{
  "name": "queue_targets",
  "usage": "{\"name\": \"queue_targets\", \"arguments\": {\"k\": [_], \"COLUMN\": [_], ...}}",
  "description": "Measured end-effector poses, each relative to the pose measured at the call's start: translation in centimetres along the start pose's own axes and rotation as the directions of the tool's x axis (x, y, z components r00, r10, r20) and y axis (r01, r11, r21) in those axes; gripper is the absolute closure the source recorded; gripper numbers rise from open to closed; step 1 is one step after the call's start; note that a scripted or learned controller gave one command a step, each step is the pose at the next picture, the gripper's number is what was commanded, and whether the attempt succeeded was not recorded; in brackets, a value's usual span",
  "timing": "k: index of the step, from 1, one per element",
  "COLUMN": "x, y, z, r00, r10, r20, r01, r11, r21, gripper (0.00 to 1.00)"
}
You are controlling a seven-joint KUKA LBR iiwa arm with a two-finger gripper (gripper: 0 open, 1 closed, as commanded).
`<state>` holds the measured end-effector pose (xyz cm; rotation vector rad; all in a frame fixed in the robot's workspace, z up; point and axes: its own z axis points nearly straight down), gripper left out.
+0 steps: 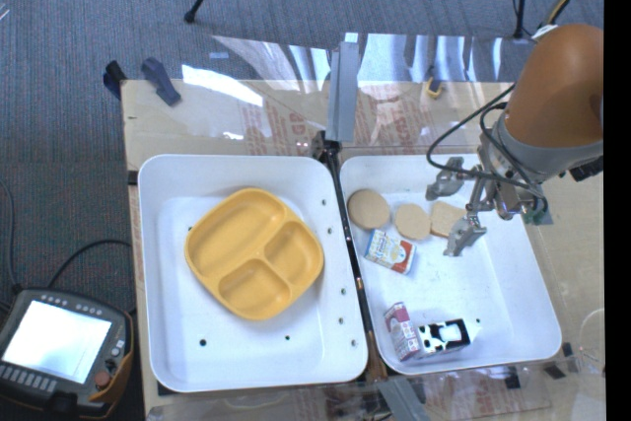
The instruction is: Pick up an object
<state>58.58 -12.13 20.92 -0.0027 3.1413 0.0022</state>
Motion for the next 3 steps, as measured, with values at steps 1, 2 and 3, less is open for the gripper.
{"name": "queue_targets", "arguments": {"k": [1,2,3], "x": [-0.6,-0.8,1.0], "y": [0.6,0.9,7.2], "z": [11.9,10.9,1.6], "r00": [0.978,0.98,0.998], "r10": [0.207,0.198,0.06], "r20": [0.005,0.007,0.014], "r01": [-0.207,-0.198,-0.06], "r11": [0.978,0.98,0.998], "r21": [0.0,0.0,0.002], "gripper": [0.0,1.0,1.0]}}
